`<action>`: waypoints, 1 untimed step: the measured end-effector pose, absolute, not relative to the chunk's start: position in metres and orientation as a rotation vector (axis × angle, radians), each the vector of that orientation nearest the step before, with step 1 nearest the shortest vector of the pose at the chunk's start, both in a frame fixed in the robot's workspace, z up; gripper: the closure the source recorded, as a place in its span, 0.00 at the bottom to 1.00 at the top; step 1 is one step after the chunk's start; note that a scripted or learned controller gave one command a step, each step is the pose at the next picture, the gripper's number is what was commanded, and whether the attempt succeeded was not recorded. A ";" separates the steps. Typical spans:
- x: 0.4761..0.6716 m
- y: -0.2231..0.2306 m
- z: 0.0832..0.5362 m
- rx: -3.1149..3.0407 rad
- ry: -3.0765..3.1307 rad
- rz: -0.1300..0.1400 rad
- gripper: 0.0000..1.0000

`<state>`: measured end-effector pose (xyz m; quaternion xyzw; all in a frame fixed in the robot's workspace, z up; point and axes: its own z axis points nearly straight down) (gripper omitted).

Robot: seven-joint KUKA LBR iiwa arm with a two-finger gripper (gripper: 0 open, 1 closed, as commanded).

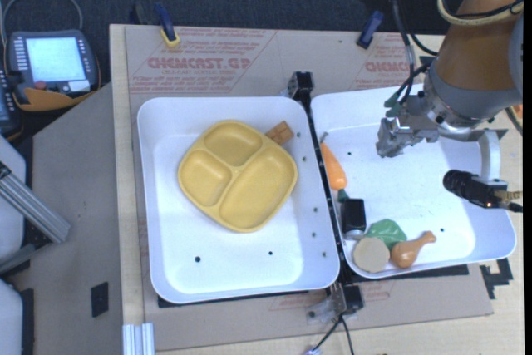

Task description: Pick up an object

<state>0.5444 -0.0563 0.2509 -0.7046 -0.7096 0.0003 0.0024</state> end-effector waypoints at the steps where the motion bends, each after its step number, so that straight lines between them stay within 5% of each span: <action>1: 0.553 -0.006 0.253 -2.222 -2.223 -0.002 1.00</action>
